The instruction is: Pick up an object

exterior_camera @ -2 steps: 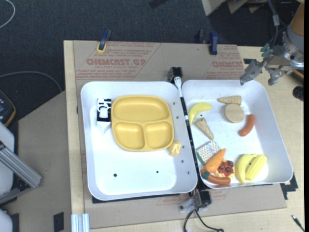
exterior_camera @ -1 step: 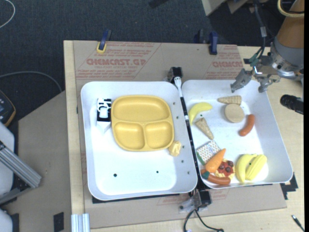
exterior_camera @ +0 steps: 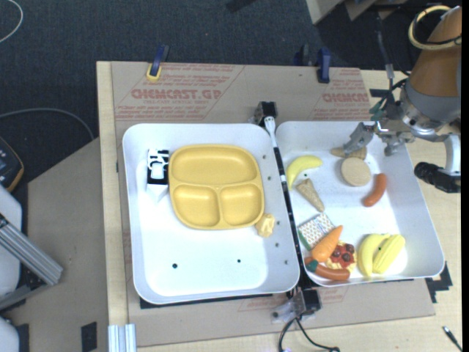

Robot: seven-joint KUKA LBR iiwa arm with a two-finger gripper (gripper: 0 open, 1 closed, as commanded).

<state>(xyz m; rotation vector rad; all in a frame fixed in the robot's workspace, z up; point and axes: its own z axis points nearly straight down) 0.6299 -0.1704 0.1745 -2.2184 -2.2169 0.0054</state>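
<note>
Robot gripper (exterior_camera: 375, 139) hovers with fingers spread, holding nothing, above right bin (exterior_camera: 418, 218) near a round cracker (exterior_camera: 356, 172).

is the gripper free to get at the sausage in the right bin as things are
Probably yes. The sausage lies alone on bare bin floor, apart from the round cracker, with nothing over it. The gripper sits just above it, at the right bin's far edge.

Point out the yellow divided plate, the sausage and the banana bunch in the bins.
yellow divided plate (exterior_camera: 214, 169): camera view, floor of its large upper compartment.
sausage (exterior_camera: 374, 190): camera view, middle of its reddish-orange body.
banana bunch (exterior_camera: 382, 252): camera view, centre of the yellow cluster, right bin's lower corner.
</note>
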